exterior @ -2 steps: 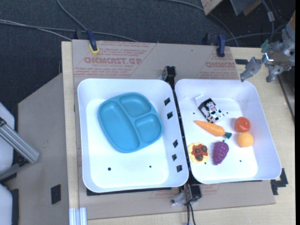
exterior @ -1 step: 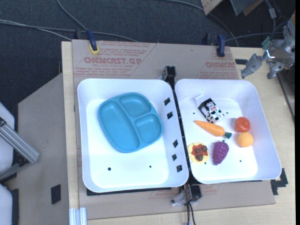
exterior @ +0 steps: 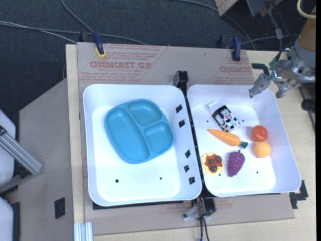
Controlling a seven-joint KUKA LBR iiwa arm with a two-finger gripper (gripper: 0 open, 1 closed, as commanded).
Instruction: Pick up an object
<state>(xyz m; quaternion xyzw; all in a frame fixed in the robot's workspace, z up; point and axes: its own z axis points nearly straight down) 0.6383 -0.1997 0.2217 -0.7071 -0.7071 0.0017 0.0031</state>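
The gripper (exterior: pixel 271 86) hangs released, fingers spread with nothing between them, over the far right corner of the right bin (exterior: pixel 286 185). At its seven o'clock lies a black-and-white cow toy (exterior: pixel 224 117), then a carrot (exterior: pixel 225 137); a tomato (exterior: pixel 259 132) and an orange (exterior: pixel 262 149) sit at six o'clock, well apart. Grapes (exterior: pixel 235 162) and a small pizza (exterior: pixel 212 162) lie beyond, and a blue divided plate (exterior: pixel 139 129) rests in the left bin (exterior: pixel 95 179) at eight o'clock.

Five small toy foods and a carton lie loose in the right bin (exterior: pixel 281 134): a black-and-white cow-patterned carton (exterior: pixel 224 117) uppermost, an orange carrot (exterior: pixel 225 137) slanting just below it, a red tomato (exterior: pixel 259 133) and an orange fruit (exterior: pixel 262 149) at right. Purple grapes (exterior: pixel 235 163) and a small pizza slice (exterior: pixel 212 162) sit lowest, side by side.
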